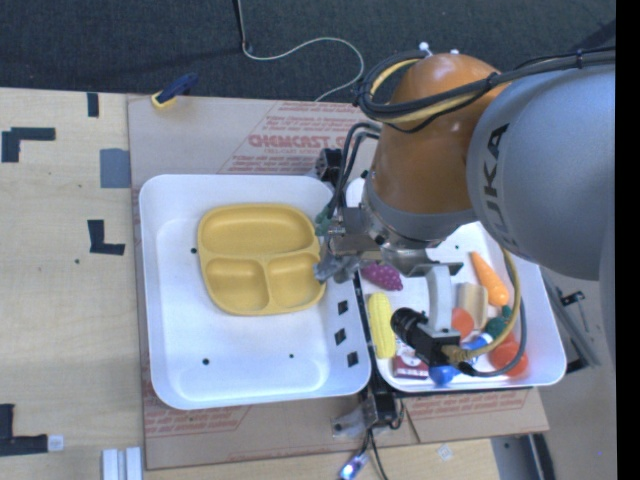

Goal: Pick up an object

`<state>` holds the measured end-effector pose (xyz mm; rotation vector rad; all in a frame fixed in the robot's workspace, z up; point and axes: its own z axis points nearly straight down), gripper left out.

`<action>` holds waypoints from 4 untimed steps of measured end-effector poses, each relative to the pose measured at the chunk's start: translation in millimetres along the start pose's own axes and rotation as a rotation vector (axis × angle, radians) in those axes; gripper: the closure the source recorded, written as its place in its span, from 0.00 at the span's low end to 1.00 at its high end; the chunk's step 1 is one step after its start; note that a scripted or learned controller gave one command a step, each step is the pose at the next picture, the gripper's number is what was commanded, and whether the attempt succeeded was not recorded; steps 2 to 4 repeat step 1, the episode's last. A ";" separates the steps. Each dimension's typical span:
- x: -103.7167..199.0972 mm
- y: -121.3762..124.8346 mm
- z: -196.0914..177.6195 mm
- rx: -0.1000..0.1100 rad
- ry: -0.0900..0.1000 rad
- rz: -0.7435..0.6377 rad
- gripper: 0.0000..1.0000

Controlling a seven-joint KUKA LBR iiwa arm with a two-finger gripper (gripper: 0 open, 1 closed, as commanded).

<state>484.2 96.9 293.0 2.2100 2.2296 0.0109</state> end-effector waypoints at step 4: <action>-43.9 1.3 -148.6 -0.010 -0.001 0.011 1.00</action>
